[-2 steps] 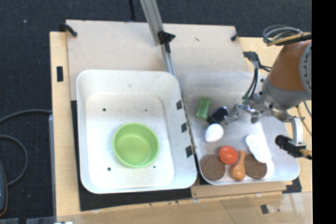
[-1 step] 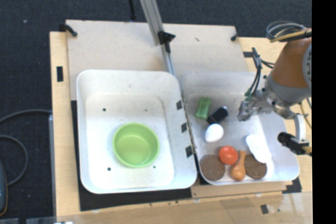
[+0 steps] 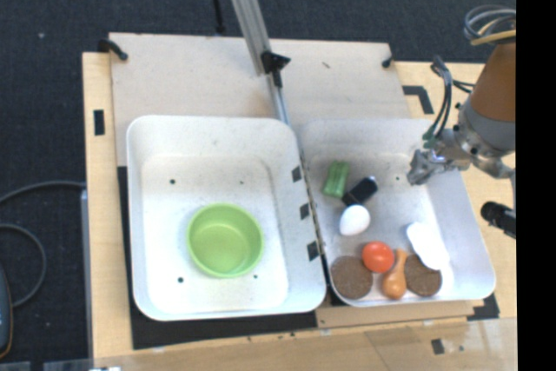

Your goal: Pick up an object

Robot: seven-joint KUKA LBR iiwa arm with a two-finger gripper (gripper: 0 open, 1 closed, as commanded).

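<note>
While the arm (image 3: 491, 100) reaches in from the right, the gripper (image 3: 420, 167) sits over the upper right part of the right bin (image 3: 465, 226), near its far wall. Whether the gripper is spread or pressed together cannot be told from this view; nothing is visible in it.

Candidate objects all lie in the right bin, toward its near half:
- a green block (image 3: 336, 179) and a black piece (image 3: 360, 188), just beside each other;
- a white egg-shaped object (image 3: 354, 220) directly below them;
- a small red-orange ball (image 3: 377, 256) touching or nearly touching an orange gourd-shaped piece (image 3: 395, 278);
- two brown discs (image 3: 351, 275) at the near rim, one on each side of the gourd;
- a white oblong object (image 3: 426, 245) against the right slope.

The left bin (image 3: 156, 187) holds a green bowl (image 3: 225, 240), well apart from the gripper.

Probable failure causes, as a judgement:
1. The gripper stands apart from every object; a descent from this position would likely close on bare bin floor.
2. The near-rim objects are crowded. A descent there may strike a neighbour and push the target aside.
3. The egg and ball are rounded and may roll or squirt out of a closing grip.
4. The discs lie flat and offer little edge to pinch.
5. White objects on the white bin give poor contrast for targeting.
</note>
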